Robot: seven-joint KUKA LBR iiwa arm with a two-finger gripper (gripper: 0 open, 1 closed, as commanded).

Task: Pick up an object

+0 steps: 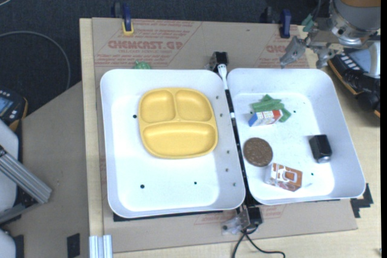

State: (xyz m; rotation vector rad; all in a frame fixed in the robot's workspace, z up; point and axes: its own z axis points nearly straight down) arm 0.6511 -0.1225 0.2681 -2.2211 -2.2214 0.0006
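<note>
My end effector (305, 48) hangs above the back rim of the right bin (338, 107), fingers splayed apart, nothing between them.

Candidates, all below it in that bin and apart from it: green-and-white carton (268, 113) nearest, almost straight down from the fingers; brown round disc (258, 151) further toward the front; orange-and-white packet (285, 177) just past the disc, nearly touching it; small black block (320, 147) off to the arm side.

Risks as I judge them:
- Carton lies tilted with loose green bits around it; the fingers could close on an edge and let it slip out.
- Disc looks flat and low; fingers may scrape the bin floor and skid over it.
- Disc and packet lie so close that a descent on one could shove the other.
- Block lies near the bin wall; finger clearance looks tight.

Around: yellow divided plate (178, 122) in the left bin (121, 148), well away, no obstruction. Blue clamps (126, 16) on the tabletop's back edge, one just beside the end effector; a careless retreat could clip it.
</note>
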